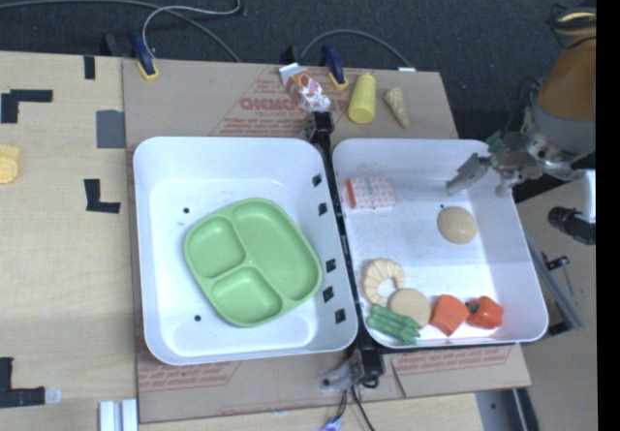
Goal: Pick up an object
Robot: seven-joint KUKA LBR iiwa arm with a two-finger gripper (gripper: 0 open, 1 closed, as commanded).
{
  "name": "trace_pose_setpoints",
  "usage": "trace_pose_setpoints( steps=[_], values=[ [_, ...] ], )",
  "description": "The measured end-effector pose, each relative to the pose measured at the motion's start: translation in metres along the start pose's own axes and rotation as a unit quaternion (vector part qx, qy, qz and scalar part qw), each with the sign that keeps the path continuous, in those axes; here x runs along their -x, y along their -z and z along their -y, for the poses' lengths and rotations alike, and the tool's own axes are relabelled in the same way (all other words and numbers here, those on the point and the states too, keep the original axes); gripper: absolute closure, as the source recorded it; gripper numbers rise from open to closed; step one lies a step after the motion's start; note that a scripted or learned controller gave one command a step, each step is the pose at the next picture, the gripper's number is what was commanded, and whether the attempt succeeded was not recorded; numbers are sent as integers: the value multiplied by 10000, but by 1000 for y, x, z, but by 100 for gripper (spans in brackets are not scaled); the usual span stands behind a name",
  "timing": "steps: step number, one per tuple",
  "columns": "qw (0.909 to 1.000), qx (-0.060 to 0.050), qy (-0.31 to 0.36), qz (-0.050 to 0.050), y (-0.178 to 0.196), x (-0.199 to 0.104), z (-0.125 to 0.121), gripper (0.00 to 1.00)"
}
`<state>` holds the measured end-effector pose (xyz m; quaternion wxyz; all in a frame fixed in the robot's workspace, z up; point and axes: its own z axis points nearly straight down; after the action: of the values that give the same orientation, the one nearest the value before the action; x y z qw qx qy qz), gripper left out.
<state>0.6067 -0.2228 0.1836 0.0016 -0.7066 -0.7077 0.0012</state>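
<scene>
Your bench point(68, 255) stretches away to the left of the end effector, with a sheet of cardboard point(242, 100) laid on it under both bins. The left bin point(155, 168) sits well off to the end effector's left and carries a green divided tray point(252, 260). The right bin point(504, 255) lies directly beneath and to the left of the end effector.

The arm point(567, 95) comes in at the right, and your end effector point(484, 169) hangs over the right bin's upper right corner. You can see two grey fingers spread apart, one pointing left and down point(465, 174), the other nearer the wrist; nothing sits between them and they touch no object.

The objects to pick are all in the right bin. A beige round piece point(456, 224) lies just below the end effector, the nearest thing to it. A red-and-white packet point(371, 192) lies to its left, near the bin's inner wall. Farther below and left, along the bin's near edge, you have a pale ring-shaped piece point(382, 277), a tan disc point(410, 305), a green bean pod point(392, 325), an orange block point(447, 314) and a red pepper point(484, 313), clustered close together.

Behind the bins, up and left of the end effector, a yellow bottle point(361, 98), a small cone point(397, 107) and a small carton point(303, 87) rest on the cardboard.
</scene>
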Motion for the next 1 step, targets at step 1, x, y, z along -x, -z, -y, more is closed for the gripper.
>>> trace_pose_setpoints(
  steps=[1],
  values=[
    [10000, -5, -3, -3, -71, 0, 13, 0]
  ],
)
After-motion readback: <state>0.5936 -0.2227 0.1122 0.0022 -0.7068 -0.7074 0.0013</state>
